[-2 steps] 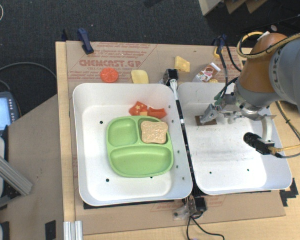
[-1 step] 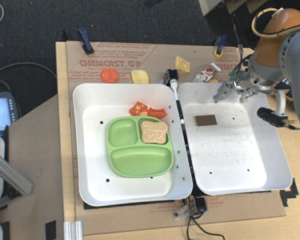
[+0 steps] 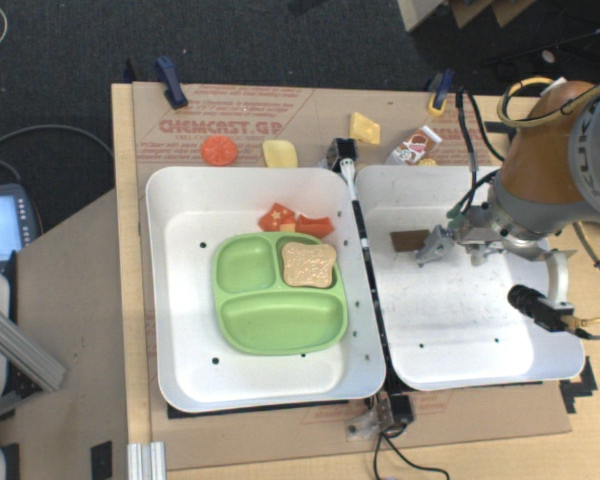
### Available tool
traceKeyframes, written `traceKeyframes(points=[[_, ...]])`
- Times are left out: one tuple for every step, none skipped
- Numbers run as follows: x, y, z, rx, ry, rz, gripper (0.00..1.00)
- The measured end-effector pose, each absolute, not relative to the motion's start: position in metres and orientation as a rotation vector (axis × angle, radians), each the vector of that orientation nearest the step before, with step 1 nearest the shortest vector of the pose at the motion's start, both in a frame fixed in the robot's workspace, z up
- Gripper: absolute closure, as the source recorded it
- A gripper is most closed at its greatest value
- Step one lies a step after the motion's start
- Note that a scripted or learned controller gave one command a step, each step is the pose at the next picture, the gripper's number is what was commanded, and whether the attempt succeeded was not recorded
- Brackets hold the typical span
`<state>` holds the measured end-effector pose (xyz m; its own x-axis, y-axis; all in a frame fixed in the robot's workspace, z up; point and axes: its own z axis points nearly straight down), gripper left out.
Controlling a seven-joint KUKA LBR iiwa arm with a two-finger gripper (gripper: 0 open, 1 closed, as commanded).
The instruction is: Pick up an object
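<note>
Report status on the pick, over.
End effector low in the right bin, beside a brown block; grip state unclear. Block lies on the bin floor, not lifted. Nothing else near it.

Behind the 2 white bins, on the cardboard sheet (image 3: 280, 108) covering the desk, lie an orange disc (image 3: 219, 150), a pale yellow block (image 3: 279, 153), a yellow wedge (image 3: 364, 127) and a small carton (image 3: 414, 147), with 2 blue clamps (image 3: 170, 80) at the sheet's far edge.
</note>
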<state>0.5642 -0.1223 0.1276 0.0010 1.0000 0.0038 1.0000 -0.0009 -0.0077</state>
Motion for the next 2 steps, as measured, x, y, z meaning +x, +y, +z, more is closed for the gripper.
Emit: traceKeyframes(points=[[0.636, -0.090, 0.129, -2.218, -2.230, -0.007, 0.00], [0.608, -0.126, 0.085, -2.226, -2.215, -0.004, 0.00]])
